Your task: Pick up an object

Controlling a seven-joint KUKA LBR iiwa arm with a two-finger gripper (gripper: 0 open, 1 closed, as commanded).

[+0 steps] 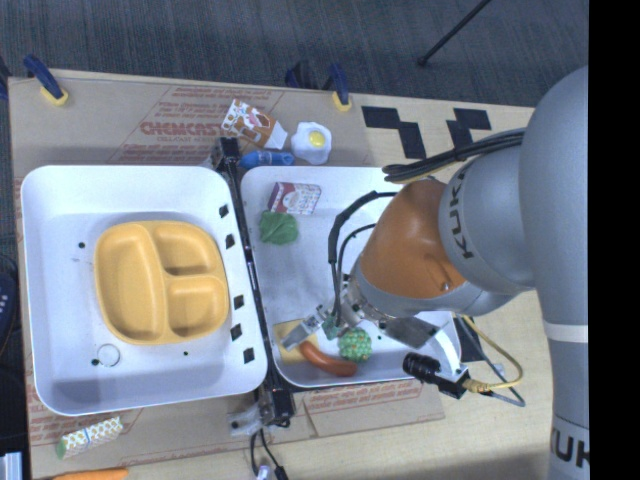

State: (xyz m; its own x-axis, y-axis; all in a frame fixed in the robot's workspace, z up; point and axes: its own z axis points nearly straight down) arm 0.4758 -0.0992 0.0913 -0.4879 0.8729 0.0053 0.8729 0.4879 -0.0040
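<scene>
We start with the arm (pixel 470 238), which reaches in from the right and bends down over the near end of the right bin (pixel 300 258), its orange band hiding much of that bin's floor. The left bin (pixel 40 268) carries a yellow divided tray (pixel 160 278) and plays no part in this step, we judge.

At the foot of the arm, the jaws (pixel 335 330) sit low among a small cluster near the bin's front wall. We cannot tell how the jaws stand; the wrist and clutter mask them.

The likeliest thing to lift is the green knobbly ball (pixel 354 345), just beside the jaws. A red-orange sausage shape (pixel 325 359) lies touching or nearly touching it, with something yellow (pixel 292 330) to the left. Further up the bin lie a green leafy piece (pixel 279 228) and a small printed carton (pixel 295 199), well apart from the action.

To do this well, we would centre the jaws over the ball alone, keep clear of the sausage and the front wall, close fully, then rise straight so nothing drags along.
</scene>
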